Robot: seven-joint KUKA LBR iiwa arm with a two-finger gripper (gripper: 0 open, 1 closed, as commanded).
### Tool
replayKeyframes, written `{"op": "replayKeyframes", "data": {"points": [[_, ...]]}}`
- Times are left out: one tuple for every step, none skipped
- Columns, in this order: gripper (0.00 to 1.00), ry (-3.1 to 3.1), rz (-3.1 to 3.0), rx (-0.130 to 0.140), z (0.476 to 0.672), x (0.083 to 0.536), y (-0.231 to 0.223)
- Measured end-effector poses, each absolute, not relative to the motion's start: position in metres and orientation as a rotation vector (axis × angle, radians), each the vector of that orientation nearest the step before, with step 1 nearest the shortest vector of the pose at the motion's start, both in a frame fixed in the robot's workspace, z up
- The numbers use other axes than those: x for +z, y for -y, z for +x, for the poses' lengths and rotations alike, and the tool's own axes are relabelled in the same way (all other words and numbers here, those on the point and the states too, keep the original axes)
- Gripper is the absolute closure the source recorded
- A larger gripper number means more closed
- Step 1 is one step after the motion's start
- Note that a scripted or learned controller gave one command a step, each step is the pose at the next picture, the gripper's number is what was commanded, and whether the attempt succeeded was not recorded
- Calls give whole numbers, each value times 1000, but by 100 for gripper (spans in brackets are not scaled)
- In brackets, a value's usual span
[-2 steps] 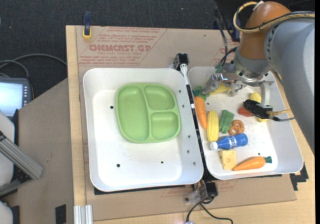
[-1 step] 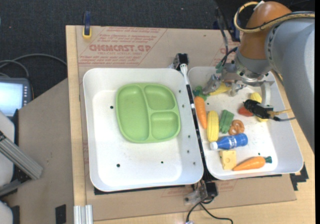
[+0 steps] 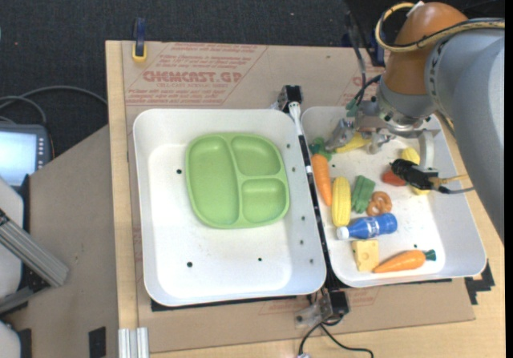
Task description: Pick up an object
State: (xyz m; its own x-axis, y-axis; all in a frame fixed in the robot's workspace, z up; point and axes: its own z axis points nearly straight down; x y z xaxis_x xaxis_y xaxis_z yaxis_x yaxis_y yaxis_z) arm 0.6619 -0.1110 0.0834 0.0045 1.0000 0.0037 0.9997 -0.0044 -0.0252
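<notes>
The grey two-finger gripper (image 3: pixel 358 134) hangs low over the right shallow white bin (image 3: pixel 461 248); whether its jaws are parted or closed, I cannot tell

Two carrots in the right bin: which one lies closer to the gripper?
The carrot along the right bin's left wall, beside the corn cob, is closer to the gripper. The other carrot lies at the bin's near edge, past the blue bottle.
</notes>
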Motion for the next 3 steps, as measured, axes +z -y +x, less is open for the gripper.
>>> {"op": "replayKeyframes", "data": {"points": [[100, 2196, -2209, 31, 660, 92, 111], [100, 2225, -2226, -8, 618, 209, 99], [0, 2220, -2221, 0, 618, 201, 99]]}}
